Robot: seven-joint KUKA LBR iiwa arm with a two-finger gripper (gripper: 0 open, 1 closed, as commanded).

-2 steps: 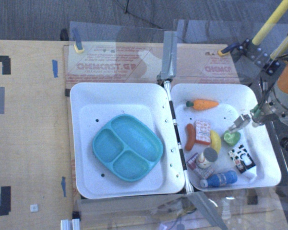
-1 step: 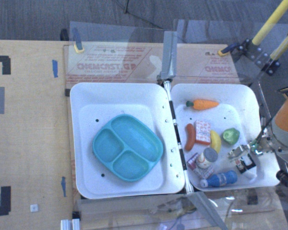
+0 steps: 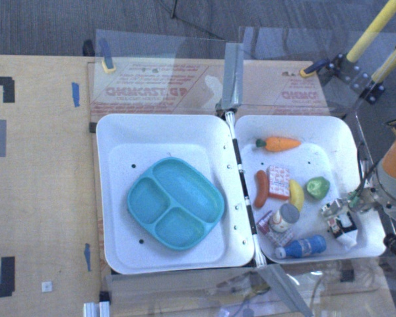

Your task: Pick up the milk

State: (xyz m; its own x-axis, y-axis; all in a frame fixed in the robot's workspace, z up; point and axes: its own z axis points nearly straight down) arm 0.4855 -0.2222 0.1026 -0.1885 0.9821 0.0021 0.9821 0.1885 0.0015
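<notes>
2 shallow white bins are seen: the left bin [image 3: 112, 137] holds 1 turquoise divided plate [image 3: 175, 203]; the right bin [image 3: 336, 134] holds 1 small milk carton [image 3: 278, 182]. The gripper [image 3: 340, 220] fingers' state cannot be told.

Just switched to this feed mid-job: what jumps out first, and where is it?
The big turquoise plate with three compartments sits in the middle of the left bin. The right bin holds a cluster of small things: a carrot at the back, a blue bottle at the front, a green fruit between. The tool is at that bin's right edge.
</notes>
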